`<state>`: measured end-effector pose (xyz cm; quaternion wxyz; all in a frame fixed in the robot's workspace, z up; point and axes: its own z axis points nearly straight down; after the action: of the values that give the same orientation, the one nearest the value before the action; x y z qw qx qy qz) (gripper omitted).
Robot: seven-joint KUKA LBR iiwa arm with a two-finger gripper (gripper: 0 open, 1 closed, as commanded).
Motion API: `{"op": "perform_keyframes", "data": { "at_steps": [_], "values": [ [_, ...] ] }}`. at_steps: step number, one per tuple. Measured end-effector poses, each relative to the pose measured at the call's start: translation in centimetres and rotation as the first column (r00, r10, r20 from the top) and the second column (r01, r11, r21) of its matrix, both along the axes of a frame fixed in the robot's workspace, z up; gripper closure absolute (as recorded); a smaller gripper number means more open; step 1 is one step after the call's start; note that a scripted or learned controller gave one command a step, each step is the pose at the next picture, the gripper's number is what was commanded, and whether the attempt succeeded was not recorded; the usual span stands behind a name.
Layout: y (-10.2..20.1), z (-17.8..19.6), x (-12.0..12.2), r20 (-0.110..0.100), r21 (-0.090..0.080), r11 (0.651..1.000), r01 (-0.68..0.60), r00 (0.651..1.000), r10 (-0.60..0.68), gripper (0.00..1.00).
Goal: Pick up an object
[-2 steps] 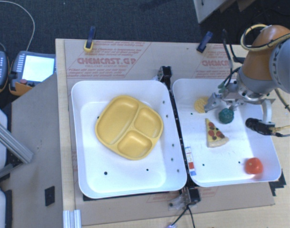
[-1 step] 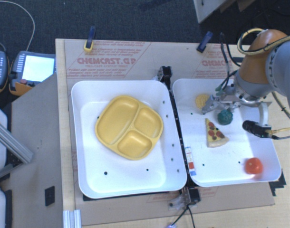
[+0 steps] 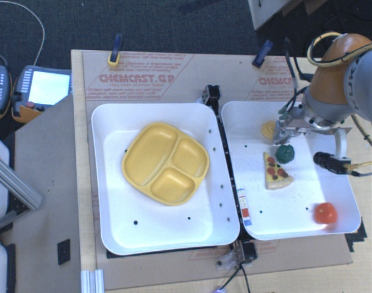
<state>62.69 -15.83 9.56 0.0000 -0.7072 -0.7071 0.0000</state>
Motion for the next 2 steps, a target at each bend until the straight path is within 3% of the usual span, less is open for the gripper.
{"op": "perform_keyframes", "data": {
  "at_steps": [2],
  "values": [
    [0.3,12.5,0.5,0.009,-0.003,1.000,-0.001,1.000,0.002,1.00]
  ]
}}
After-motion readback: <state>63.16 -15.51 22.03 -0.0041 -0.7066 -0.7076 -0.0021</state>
